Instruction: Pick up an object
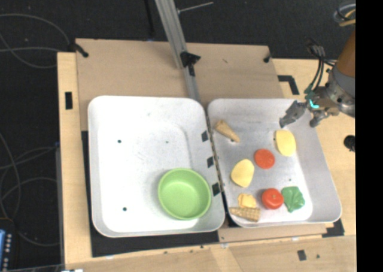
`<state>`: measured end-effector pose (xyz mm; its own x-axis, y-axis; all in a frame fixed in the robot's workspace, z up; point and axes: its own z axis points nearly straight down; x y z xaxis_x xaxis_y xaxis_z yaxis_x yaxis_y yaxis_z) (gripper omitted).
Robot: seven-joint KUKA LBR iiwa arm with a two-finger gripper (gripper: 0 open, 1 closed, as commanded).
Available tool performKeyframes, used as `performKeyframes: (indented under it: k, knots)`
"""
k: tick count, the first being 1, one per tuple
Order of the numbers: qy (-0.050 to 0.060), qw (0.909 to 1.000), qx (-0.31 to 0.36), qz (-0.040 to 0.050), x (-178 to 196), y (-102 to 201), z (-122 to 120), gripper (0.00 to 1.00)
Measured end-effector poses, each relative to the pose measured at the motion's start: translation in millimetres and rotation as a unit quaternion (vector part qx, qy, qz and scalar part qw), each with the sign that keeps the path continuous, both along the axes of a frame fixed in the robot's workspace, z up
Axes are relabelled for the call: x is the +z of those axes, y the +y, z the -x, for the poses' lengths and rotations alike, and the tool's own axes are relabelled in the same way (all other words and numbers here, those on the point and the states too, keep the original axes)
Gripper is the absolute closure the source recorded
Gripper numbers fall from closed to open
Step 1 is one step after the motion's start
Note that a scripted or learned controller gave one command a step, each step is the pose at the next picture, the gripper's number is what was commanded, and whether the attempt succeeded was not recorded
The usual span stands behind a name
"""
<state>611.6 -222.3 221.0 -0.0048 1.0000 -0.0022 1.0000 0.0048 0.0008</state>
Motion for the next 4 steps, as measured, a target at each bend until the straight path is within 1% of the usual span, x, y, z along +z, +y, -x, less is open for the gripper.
performKeyframes:
  k: [1,2,3,4]
  knots:
    - [0.002,1.0,0.001,0.0,-58.1,7.2,-1.3,0.0]
    - [0.002,1.0,-0.002,0.0005,-100.4,4.6,2.1,0.0]
    - [-0.002,1.0,-0.002,0.0023,-117.0,1.6,0.7,0.0]
    - [-0.005,1.0,-0.002,0.0028,-104.2,0.8,-0.8,1.0]
